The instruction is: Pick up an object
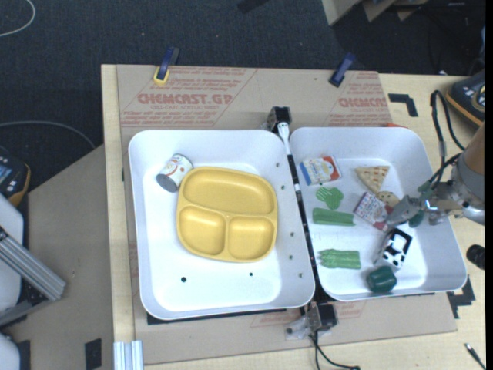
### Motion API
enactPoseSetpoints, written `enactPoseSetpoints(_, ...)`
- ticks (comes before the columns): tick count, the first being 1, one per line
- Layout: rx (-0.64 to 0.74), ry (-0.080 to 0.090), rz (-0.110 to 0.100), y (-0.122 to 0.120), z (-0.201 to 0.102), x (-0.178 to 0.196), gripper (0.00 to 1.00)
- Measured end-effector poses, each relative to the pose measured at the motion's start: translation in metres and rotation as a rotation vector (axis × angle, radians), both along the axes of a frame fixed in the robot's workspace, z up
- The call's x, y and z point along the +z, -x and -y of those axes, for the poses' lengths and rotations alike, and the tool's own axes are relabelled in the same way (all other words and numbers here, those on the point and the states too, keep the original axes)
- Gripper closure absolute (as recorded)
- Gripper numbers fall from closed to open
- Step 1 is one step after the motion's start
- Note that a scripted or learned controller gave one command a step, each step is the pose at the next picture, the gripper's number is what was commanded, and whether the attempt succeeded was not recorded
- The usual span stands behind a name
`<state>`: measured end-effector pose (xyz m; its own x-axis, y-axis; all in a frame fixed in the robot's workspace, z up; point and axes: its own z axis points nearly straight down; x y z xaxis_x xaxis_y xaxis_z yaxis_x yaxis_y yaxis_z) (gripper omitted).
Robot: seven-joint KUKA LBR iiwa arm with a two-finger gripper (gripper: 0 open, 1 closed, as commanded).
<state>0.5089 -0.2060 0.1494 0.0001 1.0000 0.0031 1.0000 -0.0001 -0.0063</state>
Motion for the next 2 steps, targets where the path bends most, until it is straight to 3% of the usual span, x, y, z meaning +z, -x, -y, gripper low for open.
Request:
enactPoseSetpoints(1,-0.001,0.0,0.0,0.0051,0.0065,-0.0598,0.0)
enactPoseSetpoints(2,0.001,0.001,0.003,0.0053,0.0058,-0.0653,0.0)
